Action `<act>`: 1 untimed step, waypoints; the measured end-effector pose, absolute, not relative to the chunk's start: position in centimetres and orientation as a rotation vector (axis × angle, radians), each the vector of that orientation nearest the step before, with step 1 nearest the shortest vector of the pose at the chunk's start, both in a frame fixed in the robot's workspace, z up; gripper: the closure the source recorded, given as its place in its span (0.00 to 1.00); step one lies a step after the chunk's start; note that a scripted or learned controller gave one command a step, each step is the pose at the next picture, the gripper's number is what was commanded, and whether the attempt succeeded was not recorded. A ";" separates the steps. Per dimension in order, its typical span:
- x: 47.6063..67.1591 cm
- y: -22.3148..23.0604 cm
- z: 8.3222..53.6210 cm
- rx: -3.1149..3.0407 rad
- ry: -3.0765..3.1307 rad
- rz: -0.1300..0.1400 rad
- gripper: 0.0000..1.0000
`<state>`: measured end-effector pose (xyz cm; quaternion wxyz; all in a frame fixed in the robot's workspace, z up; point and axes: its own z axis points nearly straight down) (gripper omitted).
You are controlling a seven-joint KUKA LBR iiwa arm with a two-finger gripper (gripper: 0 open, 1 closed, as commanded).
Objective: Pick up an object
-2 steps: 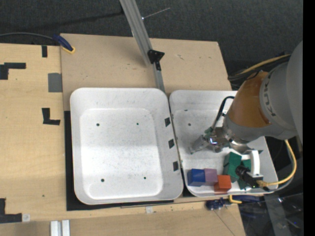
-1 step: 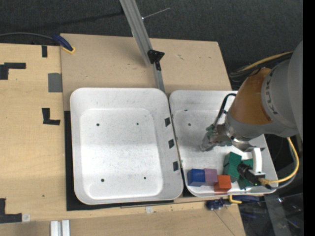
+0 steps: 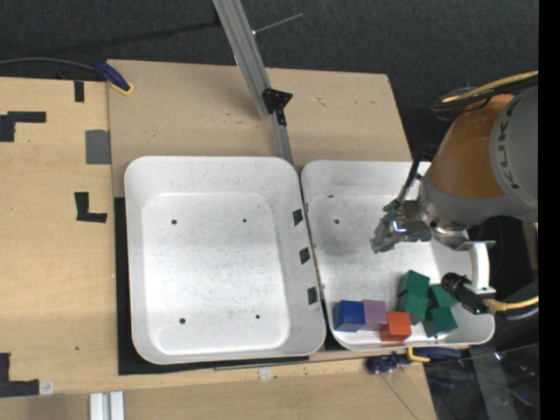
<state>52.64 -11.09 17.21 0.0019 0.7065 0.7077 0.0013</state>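
Observation:
My gripper [image 3: 385, 237] hangs over the middle of the right bin [image 3: 350, 191], above bare floor. No object shows between its fingers. Along the bin's near edge lie a blue block [image 3: 349, 314], a pale purple block [image 3: 374, 312] and an orange block [image 3: 398, 325] in a row. Just right of them sit dark green blocks [image 3: 425, 302]. All of these lie below and to the right of the gripper, apart from it.
The left bin [image 3: 140, 234] stands beside the right one. A grey metal bar [image 3: 249, 55] slants in from the top toward the gap between the bins. The arm's orange band [image 3: 468, 143] and grey body cover the right bin's right side.

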 end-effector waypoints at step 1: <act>52.9 -11.4 23.5 2.216 2.219 0.005 1.00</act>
